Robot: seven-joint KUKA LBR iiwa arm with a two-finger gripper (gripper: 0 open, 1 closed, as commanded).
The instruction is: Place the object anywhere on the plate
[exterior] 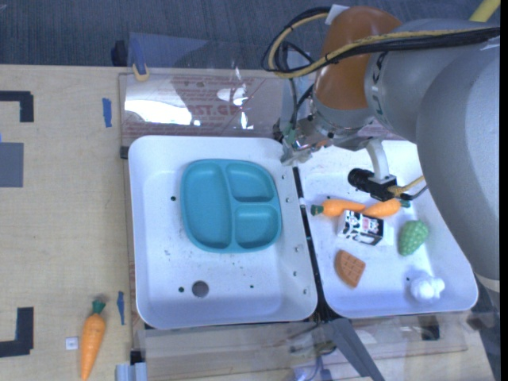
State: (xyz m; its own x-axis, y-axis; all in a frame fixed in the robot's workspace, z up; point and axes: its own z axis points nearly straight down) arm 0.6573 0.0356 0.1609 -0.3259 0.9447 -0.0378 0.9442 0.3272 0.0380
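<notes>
Camera view left the print on the black-and-white card (363, 228) unreadable to you. Against it in the right bin (444, 270) lay a smooth orange carrot (349, 208), perhaps plastic. The teal compartmented plate (232, 205) sat in the left bin (159, 280), and you could not tell the gripper (295, 145)'s state above the divide.

The arm (452, 109) is smooth, bulky grey; an orange band (353, 50) rings it; yellow and black cables (274, 48) loop alongside.
</notes>
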